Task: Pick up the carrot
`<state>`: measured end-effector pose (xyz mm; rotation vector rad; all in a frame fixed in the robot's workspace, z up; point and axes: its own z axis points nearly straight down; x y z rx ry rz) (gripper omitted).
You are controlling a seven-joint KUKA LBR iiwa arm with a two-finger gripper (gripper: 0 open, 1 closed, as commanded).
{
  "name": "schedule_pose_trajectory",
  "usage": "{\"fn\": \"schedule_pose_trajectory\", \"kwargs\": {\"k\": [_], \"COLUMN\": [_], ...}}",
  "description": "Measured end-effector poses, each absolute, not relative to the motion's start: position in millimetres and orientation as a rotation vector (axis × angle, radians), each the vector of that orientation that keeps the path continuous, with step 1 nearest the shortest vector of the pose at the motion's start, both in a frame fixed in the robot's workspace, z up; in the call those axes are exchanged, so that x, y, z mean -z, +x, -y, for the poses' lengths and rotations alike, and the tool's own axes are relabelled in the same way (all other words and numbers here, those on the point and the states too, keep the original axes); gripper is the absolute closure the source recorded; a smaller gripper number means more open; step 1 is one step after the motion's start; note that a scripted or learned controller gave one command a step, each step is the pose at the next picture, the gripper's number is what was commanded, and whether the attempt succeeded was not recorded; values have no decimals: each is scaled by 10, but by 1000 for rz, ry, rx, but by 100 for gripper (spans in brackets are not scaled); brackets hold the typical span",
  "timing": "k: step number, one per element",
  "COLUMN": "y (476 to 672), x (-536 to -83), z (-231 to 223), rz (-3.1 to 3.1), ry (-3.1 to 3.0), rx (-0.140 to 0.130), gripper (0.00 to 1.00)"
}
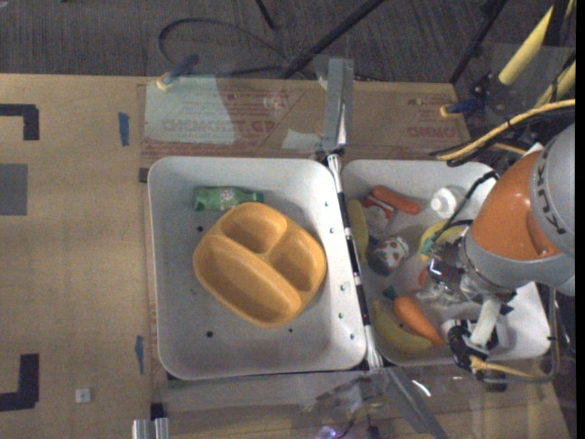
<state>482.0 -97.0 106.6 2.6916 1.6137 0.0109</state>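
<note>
The carrot (419, 319) is orange with a small green tip and lies slantwise in the lower part of the right bin (535, 337), resting on a yellow banana (398, 334). The grey arm with its orange band (512, 216) reaches over this bin from the right. Its gripper (445, 282) hangs just above and to the right of the carrot's upper end. The arm's body hides much of the bin's right half. Nothing shows as held.
In the right bin there are also a red-orange sausage-like piece (395, 199), a second yellow banana (357, 227), a dark mottled ball (388, 253) and a white bottle (445, 201). The left bin (174, 273) holds a yellow divided plate (260, 262) and a green packet (227, 197).
</note>
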Motion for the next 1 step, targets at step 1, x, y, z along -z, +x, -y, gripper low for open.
{"fn": "schedule_pose_trajectory", "kwargs": {"k": [1], "y": [5319], "x": [-1846], "z": [600], "rz": [-1448], "ry": [2789], "rx": [1], "gripper": [100]}}
